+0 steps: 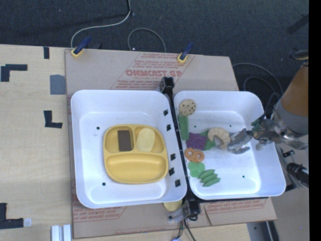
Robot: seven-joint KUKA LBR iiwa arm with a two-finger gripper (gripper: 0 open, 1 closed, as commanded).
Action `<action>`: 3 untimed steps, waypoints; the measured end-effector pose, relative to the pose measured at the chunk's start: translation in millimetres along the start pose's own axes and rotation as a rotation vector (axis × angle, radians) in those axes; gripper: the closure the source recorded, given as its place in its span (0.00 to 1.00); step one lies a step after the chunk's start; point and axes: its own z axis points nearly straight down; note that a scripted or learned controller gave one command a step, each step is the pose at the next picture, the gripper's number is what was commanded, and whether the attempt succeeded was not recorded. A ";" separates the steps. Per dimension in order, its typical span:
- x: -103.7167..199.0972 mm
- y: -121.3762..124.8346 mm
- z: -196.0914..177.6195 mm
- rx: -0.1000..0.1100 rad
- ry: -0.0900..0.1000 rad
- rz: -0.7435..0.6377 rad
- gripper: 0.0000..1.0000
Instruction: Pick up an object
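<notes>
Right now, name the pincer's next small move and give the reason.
Probably a short shift left and down onto the tan croissant-shaped toy. The pincer sits in the right white bin just right of that toy, with nothing visibly between its fingers.

Grey arm (293, 119) with an orange band above the wrist, ending in a silvery metal gripper (239, 143) with dark cabling alongside.

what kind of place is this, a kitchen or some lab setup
Most likely a robot lab bench, not a kitchen: two white bins clamped on cardboard, toy food like a pretzel, and a robot arm reaching in.
</notes>
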 end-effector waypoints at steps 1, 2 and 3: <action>44.3 89.4 31.0 -0.004 0.000 -0.008 0.00; 31.5 88.4 134.5 -0.006 -0.004 0.000 0.00; 31.8 90.5 117.8 -0.012 -0.004 -0.001 1.00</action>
